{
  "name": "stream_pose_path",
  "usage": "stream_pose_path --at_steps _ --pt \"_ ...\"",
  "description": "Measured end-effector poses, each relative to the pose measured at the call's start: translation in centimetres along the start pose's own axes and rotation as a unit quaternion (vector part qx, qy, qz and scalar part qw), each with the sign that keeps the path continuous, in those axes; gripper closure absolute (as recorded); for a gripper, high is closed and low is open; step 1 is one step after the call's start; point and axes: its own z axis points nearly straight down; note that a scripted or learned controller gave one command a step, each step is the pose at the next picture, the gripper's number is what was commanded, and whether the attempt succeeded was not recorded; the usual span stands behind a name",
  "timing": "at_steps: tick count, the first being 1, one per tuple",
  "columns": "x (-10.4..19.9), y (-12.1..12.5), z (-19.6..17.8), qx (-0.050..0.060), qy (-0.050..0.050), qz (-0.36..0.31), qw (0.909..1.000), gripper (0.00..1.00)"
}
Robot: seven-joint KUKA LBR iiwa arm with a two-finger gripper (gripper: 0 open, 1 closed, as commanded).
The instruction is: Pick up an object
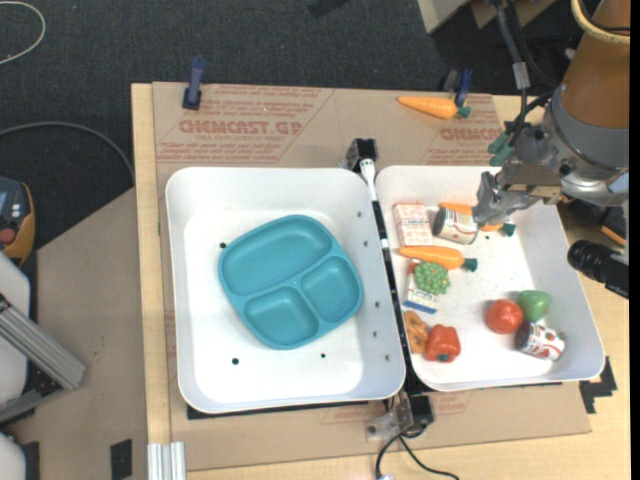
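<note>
As the grey arm reaches in over the right bin (pixel 585 298), its hand (pixel 492 208) hangs just beside a small white jar (pixel 455 225), whether spread or clenched cannot be told. Crowding is the risk: left of the jar stands a white carton (pixel 411 225), below it lies a carrot (pixel 432 256). A descent slightly off could nudge the jar aside or pinch two things together, leaving nothing lifted.

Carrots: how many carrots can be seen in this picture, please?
2. One carrot lies on the board beyond the right bin, outside it. The other carrot lies inside that bin, below the small carton. The gripper may hide more.
</note>
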Motion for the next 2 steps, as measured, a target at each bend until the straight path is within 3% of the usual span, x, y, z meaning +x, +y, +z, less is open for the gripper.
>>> stream_pose_path --at_steps 1,2 --pt "6.2 -2.4 5.8 0.004 0.002 -0.006 1.0000 1.00" --pt "11.2 -3.4 -7.5 -0.009 0.003 -0.008 0.9999 1.00"
